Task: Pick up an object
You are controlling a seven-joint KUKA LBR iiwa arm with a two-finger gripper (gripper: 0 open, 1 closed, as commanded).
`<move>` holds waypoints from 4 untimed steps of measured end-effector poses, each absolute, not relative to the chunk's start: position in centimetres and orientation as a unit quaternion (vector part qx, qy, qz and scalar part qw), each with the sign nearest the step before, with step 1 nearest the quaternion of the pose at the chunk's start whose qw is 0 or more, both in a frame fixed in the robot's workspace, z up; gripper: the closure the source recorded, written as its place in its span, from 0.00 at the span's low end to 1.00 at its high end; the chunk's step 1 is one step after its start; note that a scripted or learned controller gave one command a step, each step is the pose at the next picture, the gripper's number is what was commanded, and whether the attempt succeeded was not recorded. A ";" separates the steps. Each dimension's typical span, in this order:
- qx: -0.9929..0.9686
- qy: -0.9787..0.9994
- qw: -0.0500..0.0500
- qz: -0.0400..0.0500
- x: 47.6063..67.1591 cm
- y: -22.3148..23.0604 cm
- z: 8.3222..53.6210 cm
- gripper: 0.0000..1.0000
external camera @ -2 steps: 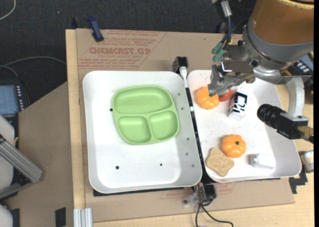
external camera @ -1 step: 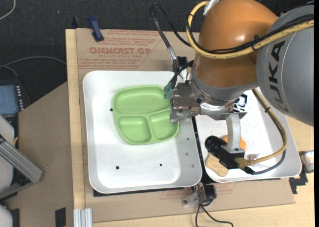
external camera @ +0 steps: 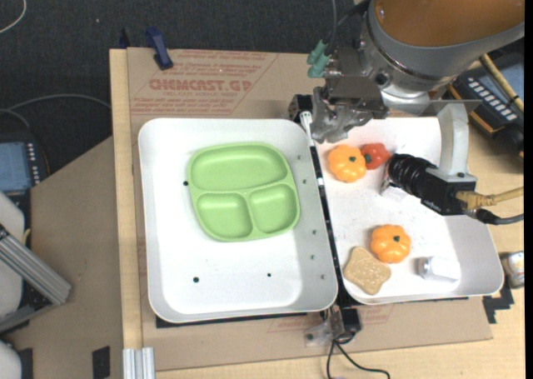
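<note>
gripper (external camera: 333, 123) hangs at the right bin's (external camera: 466, 273) eleven o'clock corner, just above an orange pumpkin (external camera: 347, 163); can't tell its opening or any hold

Left of the gripper (external camera: 333, 123), of dull grey metal, a green divided plate (external camera: 243, 191) looks like smooth, satin plastic. Both white bins (external camera: 166, 227) are glossy plastic. Just below it, two orange pumpkins (external camera: 347, 163) shine smoothly; the tan cracker (external camera: 366, 271) looks matt and grainy.
</note>
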State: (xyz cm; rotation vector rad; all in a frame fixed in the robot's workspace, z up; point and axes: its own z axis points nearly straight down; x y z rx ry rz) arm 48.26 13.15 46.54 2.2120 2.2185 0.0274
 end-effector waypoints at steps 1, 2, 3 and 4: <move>0.708 0.706 -0.003 -0.006 51.0 12.3 34.4 1.00; 0.707 0.707 0.001 0.001 51.1 12.4 36.2 1.00; 0.705 0.709 0.001 0.002 49.5 16.4 38.9 1.00; 0.706 0.708 0.001 0.002 49.6 16.2 39.8 1.00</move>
